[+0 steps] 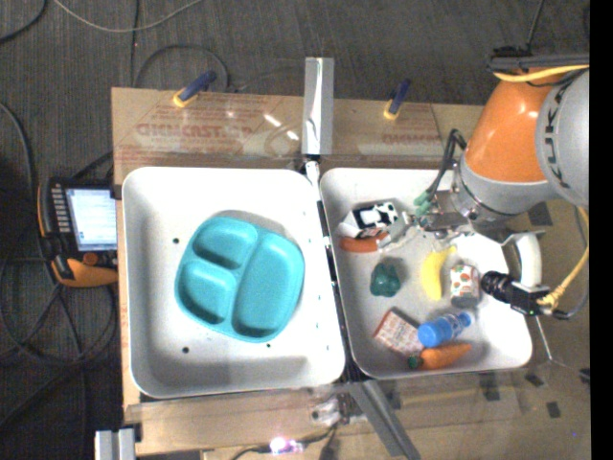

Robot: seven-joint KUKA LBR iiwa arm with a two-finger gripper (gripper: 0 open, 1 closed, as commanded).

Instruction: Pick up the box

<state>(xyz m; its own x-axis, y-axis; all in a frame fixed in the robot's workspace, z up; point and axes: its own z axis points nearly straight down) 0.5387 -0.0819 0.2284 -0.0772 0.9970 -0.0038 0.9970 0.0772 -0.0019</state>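
**Right bin contents and gripper position**

Nearest the camera, along the front edge of the right bin (522, 353), an orange carrot (444, 356) is seen lying flat, with a blue bottle (444, 330) just behind it and touching it. Just to the left of the bottle, the box (396, 332), red-brown with a pale printed face, is located near the front edge of the same bin, lying flat and slightly turned. A dark green object (386, 279) is placed near the middle of the bin. A yellow banana-shaped item (434, 273) is found to its right, and a small white carton with red and green spots (464, 281) stands just beside that. At the back-left corner of the bin, a black-and-white toy (374, 216) is seen above a red-orange sausage-shaped piece (361, 244).

The gripper (433, 220) is positioned over the back part of the right bin, well apart from the box. Whether it is released or clenched cannot be told; nothing is seen held in it. The grey arm with its orange band (508, 132) enters over the right edge.

In the left bin (139, 257), a turquoise divided tray (240, 275) is set near the middle, tilted diagonally. Both bins are carried by the tabletop (239, 123).
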